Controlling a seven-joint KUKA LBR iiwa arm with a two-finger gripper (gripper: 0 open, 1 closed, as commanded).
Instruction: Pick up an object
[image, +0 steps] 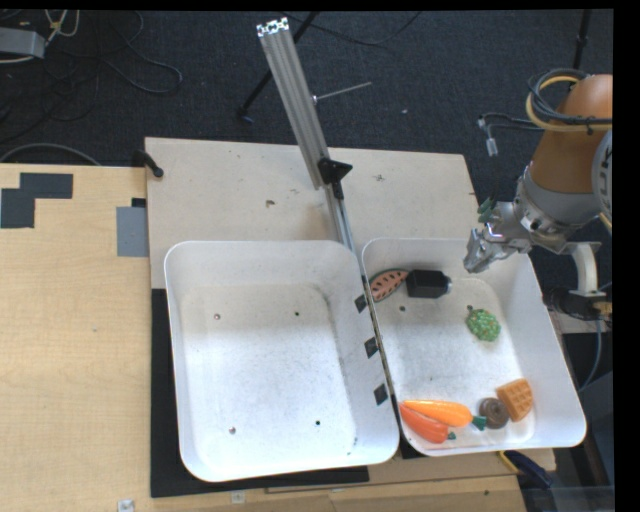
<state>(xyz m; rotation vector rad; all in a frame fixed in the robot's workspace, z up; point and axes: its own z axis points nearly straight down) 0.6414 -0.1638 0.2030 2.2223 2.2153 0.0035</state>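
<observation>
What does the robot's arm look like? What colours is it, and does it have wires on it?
The arm is chunky and rounded, mostly grey, with a shiny orange band on top like a ball. Dark cables with a yellowish one loop beside the orange part. At its end sits a small silvery metal tool, with a little green bit just above it.

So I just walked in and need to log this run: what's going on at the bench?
A grey arm with an orange band reaches in from the right, its gripper hovering over the far right corner of the right bin. Nothing shows between its fingers. In that bin lie a black block beside a brown striped piece at the far left, a green toy mid-right, and carrots, a small dark round piece and an orange waffle-like piece along the near edge. Nothing is picked up yet.
</observation>
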